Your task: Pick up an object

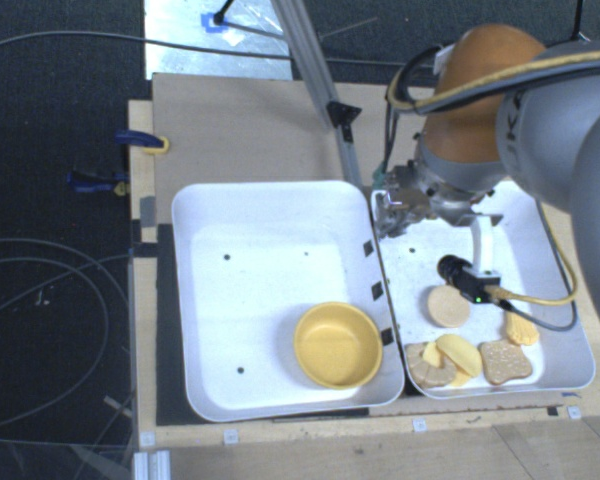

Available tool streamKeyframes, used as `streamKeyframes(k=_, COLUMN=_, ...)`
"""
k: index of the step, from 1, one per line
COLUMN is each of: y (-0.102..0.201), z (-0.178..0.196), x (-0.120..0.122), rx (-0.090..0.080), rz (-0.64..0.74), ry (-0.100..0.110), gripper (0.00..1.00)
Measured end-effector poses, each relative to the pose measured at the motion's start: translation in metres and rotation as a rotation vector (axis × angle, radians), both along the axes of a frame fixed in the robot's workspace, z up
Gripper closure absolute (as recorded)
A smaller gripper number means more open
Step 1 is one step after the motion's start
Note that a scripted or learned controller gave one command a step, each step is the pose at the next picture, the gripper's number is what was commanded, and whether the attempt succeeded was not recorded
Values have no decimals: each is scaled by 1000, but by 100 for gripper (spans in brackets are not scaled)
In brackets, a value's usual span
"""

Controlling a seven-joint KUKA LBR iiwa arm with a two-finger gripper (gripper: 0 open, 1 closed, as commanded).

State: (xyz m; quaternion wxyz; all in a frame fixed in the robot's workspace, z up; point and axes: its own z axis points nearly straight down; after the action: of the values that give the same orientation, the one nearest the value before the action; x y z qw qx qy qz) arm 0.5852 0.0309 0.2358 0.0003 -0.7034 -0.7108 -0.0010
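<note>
Yellow bowl (338, 344) upright in left bin (260, 268)

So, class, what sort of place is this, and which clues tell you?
Probably a robotics lab test bench: a grey and orange arm reaches over two white bins, a clamp grips the board, and loose cables trail across the dark floor.

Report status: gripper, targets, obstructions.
Gripper at right bin's far-left corner. Food pieces clustered at near end, apart from gripper. Yellow bowl in left bin.
</note>
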Motion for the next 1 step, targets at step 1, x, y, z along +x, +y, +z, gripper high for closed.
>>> streamKeyframes(k=1, y=57, z=0, x=26, rx=1, rz=0, ry=-2, gripper=100)
